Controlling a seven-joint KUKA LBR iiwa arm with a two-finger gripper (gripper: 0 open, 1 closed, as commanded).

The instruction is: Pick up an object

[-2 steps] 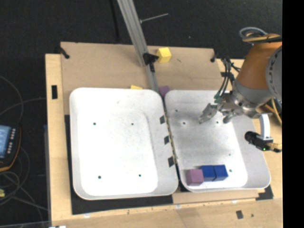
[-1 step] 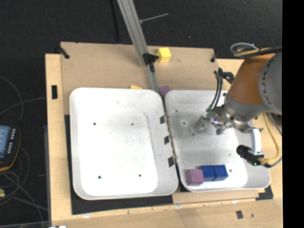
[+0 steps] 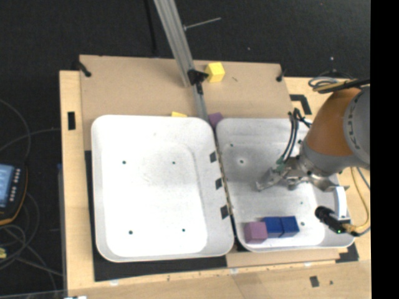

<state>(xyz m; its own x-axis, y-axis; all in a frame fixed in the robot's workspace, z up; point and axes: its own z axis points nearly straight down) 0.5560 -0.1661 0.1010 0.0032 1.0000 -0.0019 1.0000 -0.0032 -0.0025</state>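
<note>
In the right white plastic bin (image 3: 249,136), the metal two-finger gripper (image 3: 267,182) is hung at two o'clock from the purple cube (image 3: 255,231) and blue block (image 3: 280,225); nothing is gripped, and its opening cannot be told.

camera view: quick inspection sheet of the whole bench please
surface: tan board bench bearing left white bin and right white bin
job's things: purple cube and blue block side by side at the right bin's near wall
clutter: yellow cube on the board behind the bins
grippers: gripper low over the right bin's middle, apart from both blocks
cables: black cables along the wrist
surroundings: dark floor
</note>
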